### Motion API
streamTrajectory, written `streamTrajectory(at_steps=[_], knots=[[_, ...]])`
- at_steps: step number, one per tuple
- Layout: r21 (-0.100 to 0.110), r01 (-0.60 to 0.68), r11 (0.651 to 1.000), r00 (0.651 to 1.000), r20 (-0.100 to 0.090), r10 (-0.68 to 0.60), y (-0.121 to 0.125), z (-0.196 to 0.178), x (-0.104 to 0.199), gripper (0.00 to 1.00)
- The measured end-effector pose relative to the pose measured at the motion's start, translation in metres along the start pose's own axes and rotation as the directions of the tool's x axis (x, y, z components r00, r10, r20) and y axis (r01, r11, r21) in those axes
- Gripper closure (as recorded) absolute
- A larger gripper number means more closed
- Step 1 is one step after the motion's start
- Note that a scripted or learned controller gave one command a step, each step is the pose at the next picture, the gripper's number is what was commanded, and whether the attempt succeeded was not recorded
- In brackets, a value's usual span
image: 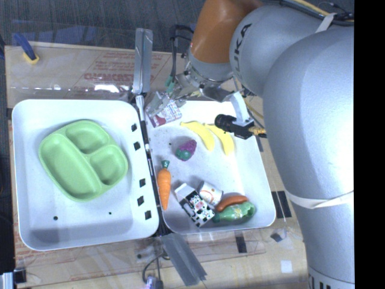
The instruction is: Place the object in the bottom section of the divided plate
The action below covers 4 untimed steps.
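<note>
A light green divided plate (pixel 83 158) lies in the left bin (pixel 36 221), with one large section on its left and two smaller ones on its right. My gripper (pixel 163 108) hangs over the top left corner of the right bin (pixel 255 167), close to the divider between the bins. A small dark red shape (pixel 157 121) shows just under it, and I cannot tell whether it is held. In the right bin lie a yellow banana (pixel 207 135), a purple and green toy (pixel 186 149) and an orange carrot (pixel 163 187).
At the right bin's front edge sit a cow-patterned box (pixel 199 208), a small white cup (pixel 210 194), a red-orange piece (pixel 231 201) and a green vegetable (pixel 236 212). The big grey arm (pixel 301 89) covers the bench's right side. A black fitting (pixel 233 125) juts over the banana.
</note>
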<state>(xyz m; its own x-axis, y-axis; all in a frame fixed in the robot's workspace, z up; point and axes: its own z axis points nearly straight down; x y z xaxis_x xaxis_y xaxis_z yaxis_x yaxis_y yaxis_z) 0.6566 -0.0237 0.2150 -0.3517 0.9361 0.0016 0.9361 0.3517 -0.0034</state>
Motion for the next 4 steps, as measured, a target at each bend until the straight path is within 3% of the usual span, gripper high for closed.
streamTrajectory(at_steps=[1, 2, 3, 4], knots=[[0.001, 0.313, 0.95, 0.95, 0.0, -0.313, 0.025, 0.011, 0.067, 1.0], [0.001, 0.301, 0.954, 0.954, 0.002, -0.301, 0.028, 0.025, 0.146, 1.0], [-0.002, 0.359, 0.933, 0.933, 0.003, -0.359, 0.018, -0.017, 0.242, 1.0], [-0.002, 0.359, 0.933, 0.933, 0.003, -0.359, 0.018, -0.017, 0.241, 0.0]])
